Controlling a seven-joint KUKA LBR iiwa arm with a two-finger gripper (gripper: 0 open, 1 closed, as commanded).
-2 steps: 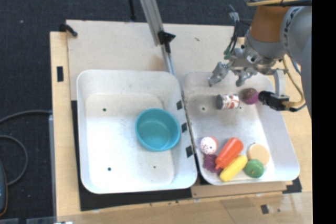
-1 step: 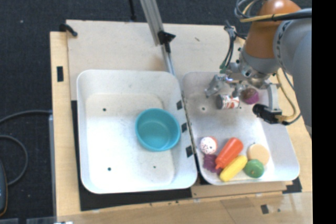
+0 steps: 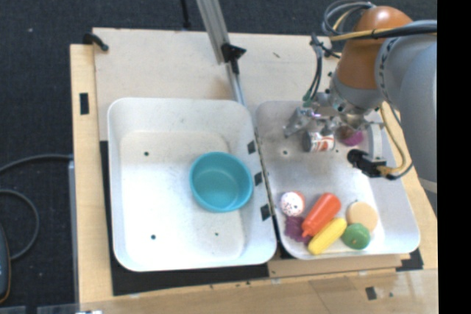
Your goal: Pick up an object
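A small can (image 3: 321,141), white with a red band, sits between the fingers of the gripper (image 3: 318,134), over the far part of the right bin (image 3: 390,243). The fingers stand close on either side of the can and seem to grip it, though whether it is lifted off the bin floor or resting on it cannot be told. Just right of the can, a small purple thing (image 3: 353,135) shows beside the gripper body; its shape is too hidden to name.

Nearer than the can, along the near edge of the right bin, lies a cluster of toy food: a white ball with red marks (image 3: 292,203), a purple bunch (image 3: 294,228) just below it, an orange carrot (image 3: 321,211) lying at a slant, a yellow piece (image 3: 327,236) touching the carrot's near side, a green round piece (image 3: 357,235), and a tan round one (image 3: 362,215) just above the green. All of these lie well apart from the can.

Left of the can, in the left bin (image 3: 125,121), a blue bowl (image 3: 221,182) stands upright near the bin's right side.

The arm (image 3: 401,66) rises right of the can, its orange band (image 3: 368,48) above the wrist.
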